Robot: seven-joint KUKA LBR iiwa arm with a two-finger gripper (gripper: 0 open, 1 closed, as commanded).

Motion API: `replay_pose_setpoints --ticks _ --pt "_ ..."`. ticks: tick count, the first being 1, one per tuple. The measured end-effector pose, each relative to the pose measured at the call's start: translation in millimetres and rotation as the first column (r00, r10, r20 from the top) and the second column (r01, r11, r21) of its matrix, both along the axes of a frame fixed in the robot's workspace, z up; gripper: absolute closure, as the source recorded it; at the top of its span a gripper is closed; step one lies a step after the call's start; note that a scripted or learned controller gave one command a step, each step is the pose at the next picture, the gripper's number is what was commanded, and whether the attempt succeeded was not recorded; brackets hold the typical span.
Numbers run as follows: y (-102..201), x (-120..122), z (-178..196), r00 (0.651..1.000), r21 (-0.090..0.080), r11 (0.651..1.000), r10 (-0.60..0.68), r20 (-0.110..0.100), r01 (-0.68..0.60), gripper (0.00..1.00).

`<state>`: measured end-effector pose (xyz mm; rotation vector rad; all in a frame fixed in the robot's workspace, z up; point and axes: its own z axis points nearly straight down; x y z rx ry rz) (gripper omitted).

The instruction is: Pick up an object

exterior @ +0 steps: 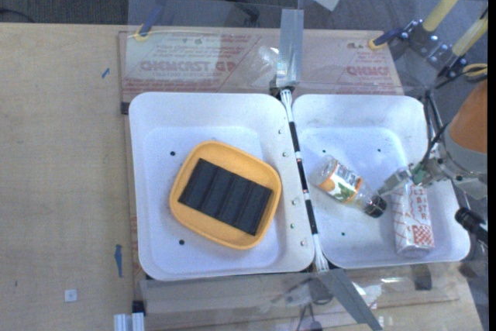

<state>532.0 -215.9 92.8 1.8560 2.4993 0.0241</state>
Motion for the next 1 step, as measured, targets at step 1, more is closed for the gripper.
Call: replay_pose_setpoints --ticks 1 --pt "13.8 -9.8 2.4 0.991 -0.003 0.991 -0.134 0.012 0.134 0.0"
